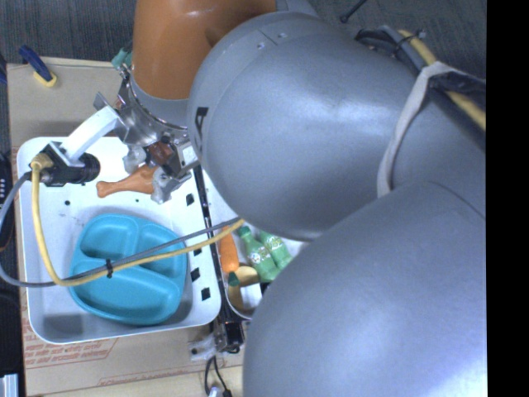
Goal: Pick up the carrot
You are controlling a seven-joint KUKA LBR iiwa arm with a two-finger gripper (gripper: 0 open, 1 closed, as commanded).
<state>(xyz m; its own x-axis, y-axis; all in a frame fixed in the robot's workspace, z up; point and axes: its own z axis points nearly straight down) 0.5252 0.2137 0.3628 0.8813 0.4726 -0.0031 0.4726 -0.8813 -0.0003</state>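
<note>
grey arm (pixel 331 139) hides most of carrot (pixel 228 256) beside green bottle (pixel 263 251); pincer (pixel 161 168) state unclear.

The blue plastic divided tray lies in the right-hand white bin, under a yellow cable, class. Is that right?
Not quite: the camera view shows the blue plastic divided tray in the left-hand white bin, not the right-hand one. It does lie under the yellow cable.

The setting is a robotics laboratory test cell. A large grey industrial arm (pixel 331 164) with an orange band (pixel 186 31) reaches over a bench carrying shallow white bins (pixel 37 304). A yellow hose (pixel 40 230) and dark cables are routed across the work area. Cardboard sheeting (pixel 74 354) lies beneath the bins.
</note>
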